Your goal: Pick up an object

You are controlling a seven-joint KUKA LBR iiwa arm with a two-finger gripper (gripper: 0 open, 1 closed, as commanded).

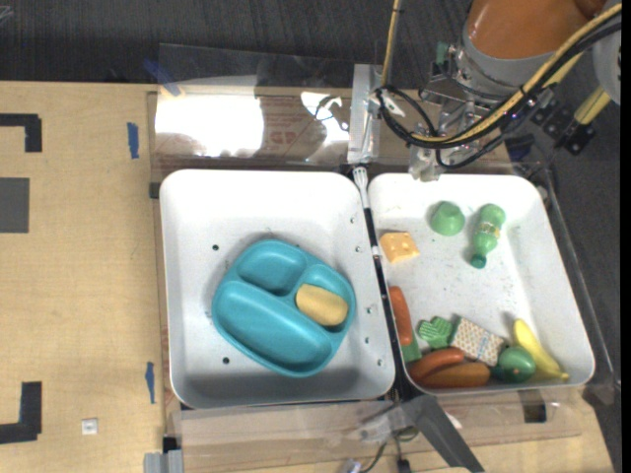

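The grey arm with its orange band (523,8) hangs over the back edge of the right bin (552,264). My gripper (426,164) is a small dark shape among cables just above that bin's back left corner, and nothing shows in it. Toy food lies in the right bin: a green round piece (447,217), a green bottle (485,233), an orange cheese wedge (398,247), a red sausage (399,313), a patterned block (477,341), a banana (535,350) and a red hot dog (452,368). All of them lie below the gripper, apart from it.
The left bin (197,225) holds a blue divided plate (266,313) with a tan potato-like piece (322,304) in one compartment. A metal divider (361,126) and clear plastic stand behind the bins. Cables (463,131) loop under the wrist.
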